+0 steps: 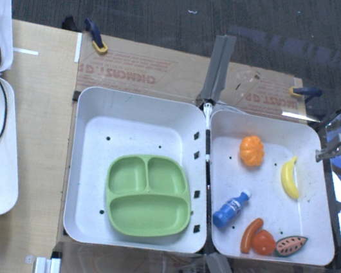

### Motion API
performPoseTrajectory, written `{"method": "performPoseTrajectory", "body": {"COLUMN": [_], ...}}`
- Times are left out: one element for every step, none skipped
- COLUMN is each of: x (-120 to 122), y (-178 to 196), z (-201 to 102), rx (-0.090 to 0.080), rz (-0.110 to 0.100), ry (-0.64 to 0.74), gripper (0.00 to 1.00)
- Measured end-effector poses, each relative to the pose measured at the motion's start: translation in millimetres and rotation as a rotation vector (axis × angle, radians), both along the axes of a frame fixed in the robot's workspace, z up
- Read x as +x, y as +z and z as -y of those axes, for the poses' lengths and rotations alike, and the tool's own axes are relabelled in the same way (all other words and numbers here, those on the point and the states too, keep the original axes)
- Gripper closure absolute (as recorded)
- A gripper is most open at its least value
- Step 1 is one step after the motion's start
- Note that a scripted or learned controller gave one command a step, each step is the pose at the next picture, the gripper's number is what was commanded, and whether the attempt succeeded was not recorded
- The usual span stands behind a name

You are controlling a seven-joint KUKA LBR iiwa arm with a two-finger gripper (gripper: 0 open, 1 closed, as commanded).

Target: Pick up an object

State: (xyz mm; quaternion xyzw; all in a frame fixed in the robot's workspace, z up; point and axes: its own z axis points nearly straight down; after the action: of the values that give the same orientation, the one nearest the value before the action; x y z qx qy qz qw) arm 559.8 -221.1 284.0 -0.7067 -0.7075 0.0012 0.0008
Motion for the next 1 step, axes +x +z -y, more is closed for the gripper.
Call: {"method": "performPoseTrajectory", "body": {"x": [20.2], "y": [-181.9], "z": [-4.0], "rx": [0.006], "rz": [0.004], "ry": [0.316], "gripper": [0.0]}}
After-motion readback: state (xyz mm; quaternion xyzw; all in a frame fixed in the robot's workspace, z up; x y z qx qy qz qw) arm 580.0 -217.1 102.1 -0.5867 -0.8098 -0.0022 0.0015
